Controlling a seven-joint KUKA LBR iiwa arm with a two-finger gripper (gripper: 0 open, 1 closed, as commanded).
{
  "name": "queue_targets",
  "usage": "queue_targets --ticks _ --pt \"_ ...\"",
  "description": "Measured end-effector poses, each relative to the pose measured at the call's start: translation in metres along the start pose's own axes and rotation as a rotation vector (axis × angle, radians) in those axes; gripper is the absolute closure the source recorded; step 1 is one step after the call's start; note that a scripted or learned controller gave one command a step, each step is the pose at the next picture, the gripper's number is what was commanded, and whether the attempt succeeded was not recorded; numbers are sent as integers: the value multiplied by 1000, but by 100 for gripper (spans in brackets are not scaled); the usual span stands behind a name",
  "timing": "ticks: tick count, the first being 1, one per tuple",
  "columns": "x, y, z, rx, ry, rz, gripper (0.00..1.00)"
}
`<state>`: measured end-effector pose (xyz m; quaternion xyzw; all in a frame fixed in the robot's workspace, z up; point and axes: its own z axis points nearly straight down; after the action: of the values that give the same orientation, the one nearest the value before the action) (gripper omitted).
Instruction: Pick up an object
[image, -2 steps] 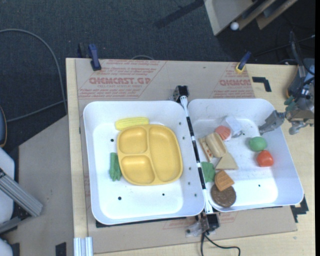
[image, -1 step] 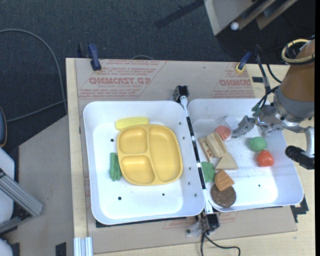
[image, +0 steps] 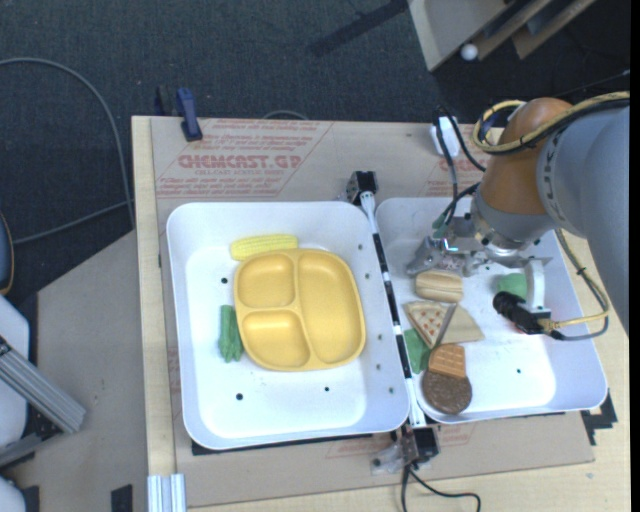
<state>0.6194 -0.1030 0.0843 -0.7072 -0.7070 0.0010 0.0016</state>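
Observation:
My gripper (image: 446, 256) hangs low over the back left part of the right bin (image: 570, 372). Just in front of it lies a tan bread roll (image: 438, 287), which is not between the fingers. Behind the wrist bracket a green piece (image: 511, 284) shows in part. Closer to the front are a triangular pizza slice (image: 430, 322), a green strip (image: 415, 351) against the bin's left wall, an orange-tan block (image: 448, 359) and a round brown cookie (image: 446, 393).
The left bin (image: 200, 400) holds a yellow divided plate (image: 298, 308), a corn cob (image: 265, 244) behind it and a green pod (image: 230, 334) on its left. The grey arm (image: 575, 160) comes in from the upper right over the right bin.

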Motion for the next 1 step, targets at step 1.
queue_targets --ticks 1 --pt "8 -26 0 -1 0 1 0"
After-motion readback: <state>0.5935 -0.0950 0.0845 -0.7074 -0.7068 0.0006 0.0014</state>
